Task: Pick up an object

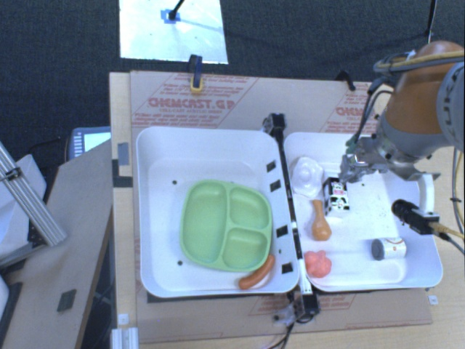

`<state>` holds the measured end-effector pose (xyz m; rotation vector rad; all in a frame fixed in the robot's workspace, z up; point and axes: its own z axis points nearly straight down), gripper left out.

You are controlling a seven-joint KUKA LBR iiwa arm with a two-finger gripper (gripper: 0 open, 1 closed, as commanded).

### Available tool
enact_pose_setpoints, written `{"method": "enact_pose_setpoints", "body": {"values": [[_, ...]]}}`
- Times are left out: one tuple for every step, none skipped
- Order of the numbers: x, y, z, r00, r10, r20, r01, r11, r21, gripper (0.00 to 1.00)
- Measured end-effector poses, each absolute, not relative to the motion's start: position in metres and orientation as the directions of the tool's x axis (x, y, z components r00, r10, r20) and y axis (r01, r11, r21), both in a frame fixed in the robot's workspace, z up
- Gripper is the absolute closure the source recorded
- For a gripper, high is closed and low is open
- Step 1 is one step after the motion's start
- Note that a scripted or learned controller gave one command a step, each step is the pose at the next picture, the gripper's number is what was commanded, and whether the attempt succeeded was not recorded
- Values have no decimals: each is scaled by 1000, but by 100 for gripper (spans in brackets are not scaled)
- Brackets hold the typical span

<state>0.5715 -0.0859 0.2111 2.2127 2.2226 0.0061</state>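
Observation:
My gripper (336, 197) hangs low over the middle of the right bin (418, 278), under the grey and orange arm (418, 111). Just left of and below it lies an orange drumstick-shaped toy (320, 221). A white cup-like piece (306, 173) lies up and to the left of the gripper, near the divider. A pink lumpy toy (317, 264) rests at the bin's front left corner. A small white cylinder with a grey end (389, 249) lies at the front right.
The left bin (156, 195) holds a green divided plate (225, 225) and an orange-red sausage (257, 273) at its front edge. A black divider rail (285, 195) runs between the bins. A black fitting with a cable (413, 217) sits right of the gripper.

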Motion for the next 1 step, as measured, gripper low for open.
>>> {"method": "enact_pose_setpoints", "body": {"values": [[570,-88,255,-5,1000,-1,1000,5,7,100]]}}
